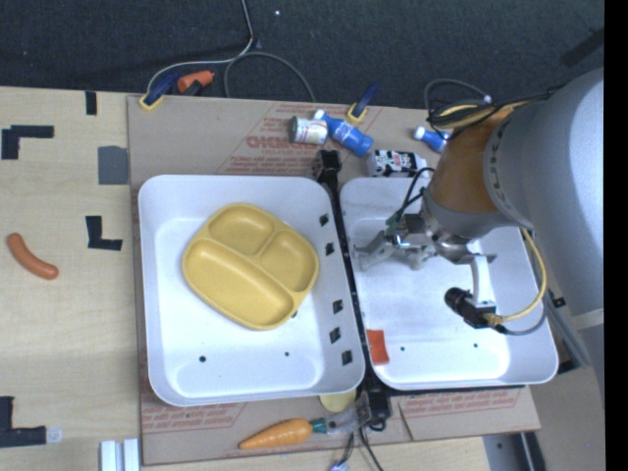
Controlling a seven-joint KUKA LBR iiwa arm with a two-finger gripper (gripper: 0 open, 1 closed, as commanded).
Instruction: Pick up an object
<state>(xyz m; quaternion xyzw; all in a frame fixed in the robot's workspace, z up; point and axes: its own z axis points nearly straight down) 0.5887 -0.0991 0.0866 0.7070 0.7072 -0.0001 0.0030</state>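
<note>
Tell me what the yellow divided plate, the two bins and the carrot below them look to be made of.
Yellow divided plate: likely molded plastic, matte with a soft sheen, uniform colour. Left bin and right bin: probably thin white plastic, smooth, rounded corners; the material is not certain. Carrot: seemingly a plastic or rubber toy, evenly orange with a greenish tip.

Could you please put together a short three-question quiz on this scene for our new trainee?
1. True or false: the yellow plate lies in the left bin.
2. Which bin is the gripper over? A) left bin B) right bin C) neither
3. Fill in: the toy carrot lies ______ the bins, on the cardboard.

Key
1. True; it is the divided plate, roughly in the middle of that bin.
2. B; the gripper is near that bin's left wall.
3. Outside; it is just past the left bin's near edge.
</note>
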